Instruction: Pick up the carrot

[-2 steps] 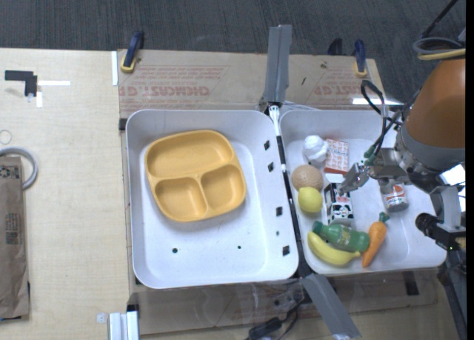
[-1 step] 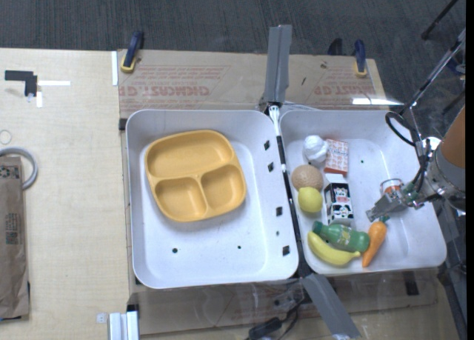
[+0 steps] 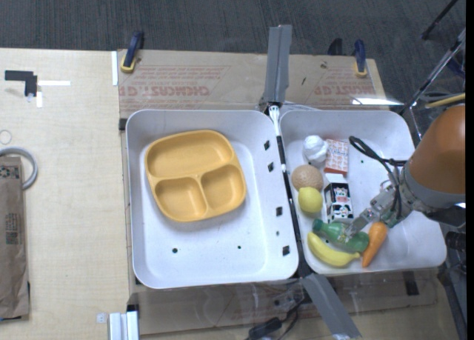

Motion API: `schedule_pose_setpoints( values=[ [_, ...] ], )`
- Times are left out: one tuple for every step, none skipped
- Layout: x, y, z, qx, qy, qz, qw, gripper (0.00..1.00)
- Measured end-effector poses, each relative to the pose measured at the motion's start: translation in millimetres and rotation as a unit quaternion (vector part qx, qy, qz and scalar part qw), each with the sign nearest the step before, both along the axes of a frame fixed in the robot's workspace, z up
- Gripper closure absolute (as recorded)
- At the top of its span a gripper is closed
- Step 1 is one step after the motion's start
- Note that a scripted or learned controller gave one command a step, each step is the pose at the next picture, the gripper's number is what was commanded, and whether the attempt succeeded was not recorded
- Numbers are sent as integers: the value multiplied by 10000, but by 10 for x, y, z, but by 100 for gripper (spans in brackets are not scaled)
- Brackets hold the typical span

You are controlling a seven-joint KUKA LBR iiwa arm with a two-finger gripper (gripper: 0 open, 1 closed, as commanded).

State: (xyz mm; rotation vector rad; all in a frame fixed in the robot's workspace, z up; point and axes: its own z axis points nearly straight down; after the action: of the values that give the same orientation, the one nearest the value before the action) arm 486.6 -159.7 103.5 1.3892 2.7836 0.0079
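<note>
**Desk:** Where is the carrot (image 3: 374, 242) sitting right now?

**Me:** I'm seeing it in the right bin (image 3: 415, 257), near the front edge, toward the right of the pile. It is lying at a slant, thick end up and to the right, thin tip pointing down toward the front-left. Its tip is ending just beside the banana (image 3: 331, 252), and a green item (image 3: 342, 235) is lying just to its left.

**Desk:** And the gripper (image 3: 376, 209)?

**Me:** I'm watching the arm (image 3: 441, 161) reaching in from the right, with the gripper hanging over the right bin, just above and slightly left of the carrot's thick end. It looks close to the carrot, perhaps touching its top, but I'm not seeing the carrot between the fingers. I cannot tell whether the gripper is spread or closed; that part is too small and tangled with cable.

**Desk:** What else is sharing that bin?

**Me:** I'm making out a lemon (image 3: 310, 200), a brown round item (image 3: 306, 178) above it, a white object (image 3: 315, 150) at the back, a red-and-white packet (image 3: 337, 157), and a small black-and-white carton (image 3: 339, 201) in the middle.

**Desk:** The left bin?

**Me:** The left bin (image 3: 148, 257) is holding a yellow divided plate (image 3: 194, 174), well apart from the carrot.
</note>
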Motion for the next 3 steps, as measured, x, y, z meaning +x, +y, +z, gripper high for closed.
schedule_pose_setpoints(
  values=[
    [-25,-369,-112,122,146,585,9981,0],
    [-25,-412,-22,77,129,550,9984,100],
    [-26,-412,-22,79,131,552,9984,0]
  ],
)
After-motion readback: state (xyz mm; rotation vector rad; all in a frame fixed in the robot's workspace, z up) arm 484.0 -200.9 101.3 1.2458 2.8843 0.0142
